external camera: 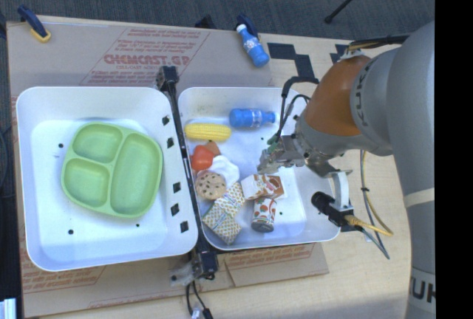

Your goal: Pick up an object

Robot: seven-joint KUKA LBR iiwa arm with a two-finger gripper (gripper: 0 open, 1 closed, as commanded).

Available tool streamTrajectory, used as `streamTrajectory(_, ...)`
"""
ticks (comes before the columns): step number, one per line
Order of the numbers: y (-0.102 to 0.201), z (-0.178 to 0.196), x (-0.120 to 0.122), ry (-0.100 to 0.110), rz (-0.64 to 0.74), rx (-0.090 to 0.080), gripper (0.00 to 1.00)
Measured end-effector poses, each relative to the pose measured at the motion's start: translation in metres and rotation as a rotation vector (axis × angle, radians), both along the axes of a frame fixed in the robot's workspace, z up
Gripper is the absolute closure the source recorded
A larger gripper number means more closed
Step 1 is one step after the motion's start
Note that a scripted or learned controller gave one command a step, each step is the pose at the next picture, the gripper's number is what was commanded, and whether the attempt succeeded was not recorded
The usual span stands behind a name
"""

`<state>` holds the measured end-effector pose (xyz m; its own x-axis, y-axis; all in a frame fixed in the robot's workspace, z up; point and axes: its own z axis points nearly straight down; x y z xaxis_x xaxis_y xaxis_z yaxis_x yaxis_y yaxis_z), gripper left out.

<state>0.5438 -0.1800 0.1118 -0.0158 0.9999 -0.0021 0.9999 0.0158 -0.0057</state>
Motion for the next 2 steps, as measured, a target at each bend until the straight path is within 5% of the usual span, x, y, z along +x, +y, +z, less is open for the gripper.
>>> streamTrajectory(1, 0.0, 0.0, 0.0, 0.0, 0.0, 0.0, 0.0)
streamTrajectory(2, -0.03, -0.02, 0.056, -0.004, -0.01, 0.002, 0.0)
